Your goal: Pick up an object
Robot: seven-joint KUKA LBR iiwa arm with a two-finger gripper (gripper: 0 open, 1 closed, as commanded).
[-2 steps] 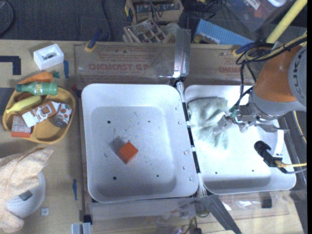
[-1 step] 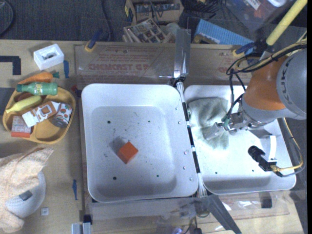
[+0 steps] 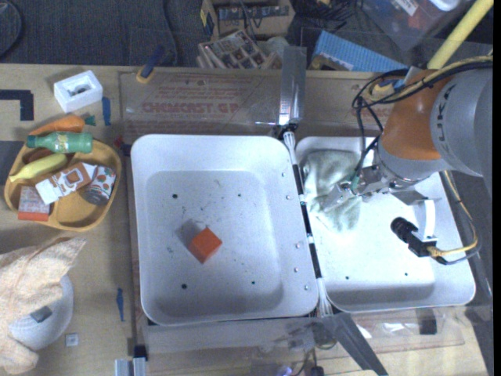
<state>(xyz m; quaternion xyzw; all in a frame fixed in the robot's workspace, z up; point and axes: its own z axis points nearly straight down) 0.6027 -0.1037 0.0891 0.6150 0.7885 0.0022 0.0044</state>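
Cloth (image 3: 327, 180) bunched against right bin's (image 3: 407, 288) left wall

I see the arm (image 3: 438, 131) reaching in from the right over the right bin (image 3: 407, 280). Its gripper (image 3: 344, 198) sits low on a crumpled pale green cloth (image 3: 325, 180) at that bin's upper left. An orange block (image 3: 206, 244) lies alone in the left bin (image 3: 156, 163), well apart.
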